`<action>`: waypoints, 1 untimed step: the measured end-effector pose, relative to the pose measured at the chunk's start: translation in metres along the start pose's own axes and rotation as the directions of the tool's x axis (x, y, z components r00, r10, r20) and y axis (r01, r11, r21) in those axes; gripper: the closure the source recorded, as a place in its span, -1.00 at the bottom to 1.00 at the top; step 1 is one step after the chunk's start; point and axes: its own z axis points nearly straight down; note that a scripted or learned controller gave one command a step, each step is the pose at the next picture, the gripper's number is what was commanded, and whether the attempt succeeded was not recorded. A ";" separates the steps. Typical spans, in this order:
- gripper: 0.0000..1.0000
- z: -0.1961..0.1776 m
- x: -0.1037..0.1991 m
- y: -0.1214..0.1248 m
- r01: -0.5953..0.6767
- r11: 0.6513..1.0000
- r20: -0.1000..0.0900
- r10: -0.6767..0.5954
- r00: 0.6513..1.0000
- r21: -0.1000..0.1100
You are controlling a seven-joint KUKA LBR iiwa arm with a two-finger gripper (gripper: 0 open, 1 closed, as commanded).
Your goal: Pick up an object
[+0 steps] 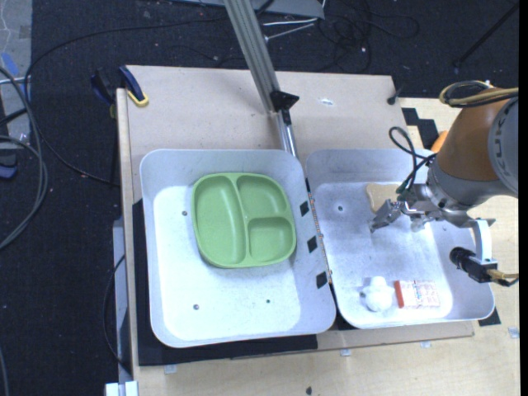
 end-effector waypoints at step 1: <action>1.00 -0.013 0.000 0.001 0.000 1.000 0.001 0.000 1.000 -0.004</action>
